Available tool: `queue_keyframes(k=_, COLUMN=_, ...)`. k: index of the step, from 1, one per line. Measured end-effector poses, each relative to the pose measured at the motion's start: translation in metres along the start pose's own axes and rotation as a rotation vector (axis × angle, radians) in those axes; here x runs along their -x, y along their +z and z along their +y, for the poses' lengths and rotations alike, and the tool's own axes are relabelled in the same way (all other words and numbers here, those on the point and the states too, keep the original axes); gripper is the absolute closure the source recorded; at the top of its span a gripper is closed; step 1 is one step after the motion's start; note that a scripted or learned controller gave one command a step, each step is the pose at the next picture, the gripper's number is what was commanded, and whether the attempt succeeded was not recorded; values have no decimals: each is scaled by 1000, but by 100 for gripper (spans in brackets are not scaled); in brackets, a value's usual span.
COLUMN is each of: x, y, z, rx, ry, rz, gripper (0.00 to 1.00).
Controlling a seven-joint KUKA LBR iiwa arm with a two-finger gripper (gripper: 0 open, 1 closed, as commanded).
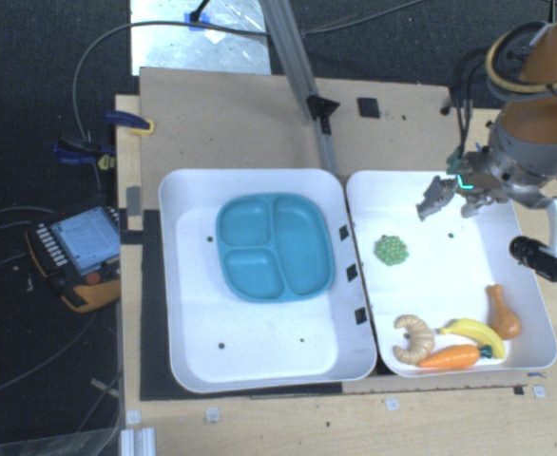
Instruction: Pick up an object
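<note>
where it lies, bumpy green broccoli (391, 250)

Blue three-compartment plate (275, 247) in left white bin (188, 350), handheld pendant (79, 250) left of bench, blue clamps (103, 141) near bench's left edge, slanted metal pole (293, 50)

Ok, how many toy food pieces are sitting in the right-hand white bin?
5. A green broccoli-like clump lies alone mid-bin. Along the near edge: a tan croissant, an orange carrot, a yellow banana and a brown drumstick. More may hide under the gripper.
</note>
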State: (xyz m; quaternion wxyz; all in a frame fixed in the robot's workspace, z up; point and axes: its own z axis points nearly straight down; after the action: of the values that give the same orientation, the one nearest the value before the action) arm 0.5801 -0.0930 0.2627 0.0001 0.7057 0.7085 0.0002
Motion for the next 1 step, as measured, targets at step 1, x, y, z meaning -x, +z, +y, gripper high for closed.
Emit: queue_keyframes(k=1, x=0, y=-1, z=0, rx=1, ry=0, rz=0, gripper=0)
